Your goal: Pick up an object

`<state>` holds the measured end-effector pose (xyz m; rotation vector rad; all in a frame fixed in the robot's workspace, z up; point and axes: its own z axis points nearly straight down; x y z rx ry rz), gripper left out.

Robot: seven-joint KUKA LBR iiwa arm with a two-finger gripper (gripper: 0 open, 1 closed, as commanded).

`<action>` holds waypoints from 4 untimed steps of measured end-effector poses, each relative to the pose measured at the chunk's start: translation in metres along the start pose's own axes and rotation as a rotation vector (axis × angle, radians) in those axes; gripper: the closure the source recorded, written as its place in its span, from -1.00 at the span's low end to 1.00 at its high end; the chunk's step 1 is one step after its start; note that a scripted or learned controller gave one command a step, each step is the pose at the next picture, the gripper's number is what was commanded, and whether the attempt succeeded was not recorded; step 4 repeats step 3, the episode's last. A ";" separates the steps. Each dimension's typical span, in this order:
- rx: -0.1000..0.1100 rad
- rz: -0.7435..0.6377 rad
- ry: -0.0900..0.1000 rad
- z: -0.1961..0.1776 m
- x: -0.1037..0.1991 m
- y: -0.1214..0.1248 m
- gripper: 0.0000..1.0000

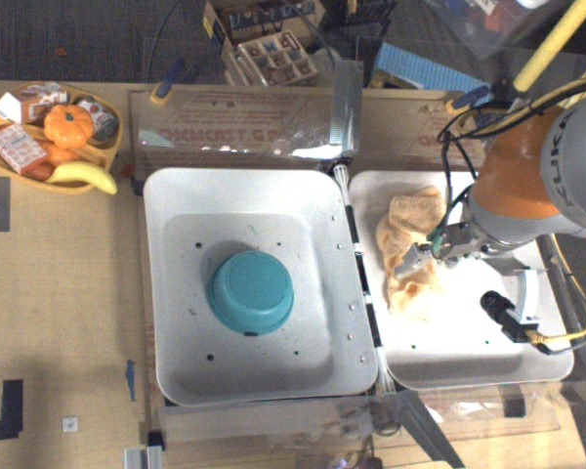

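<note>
A crumpled tan cloth (407,237) lies in the left part of the right bin (469,355). My gripper (416,259) reaches in from the right and sits low over the cloth's middle, its tips touching or pressed into the fabric. Whether any cloth is between them I cannot tell. An upturned teal bowl (252,291) rests in the middle of the left bin (176,213).
A yellow dish (10,159) with toy fruit, a banana (83,175) and small boxes stands at the far left of the bench. Cardboard and clear plastic line the back behind the bins. Cables hang at the right.
</note>
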<state>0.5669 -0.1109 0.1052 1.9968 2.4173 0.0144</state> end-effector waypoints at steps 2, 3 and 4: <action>-0.001 0.000 -0.003 0.008 0.013 -0.008 1.00; 0.014 0.043 -0.002 -0.126 0.067 0.026 1.00; 0.014 0.043 -0.002 -0.126 0.067 0.026 1.00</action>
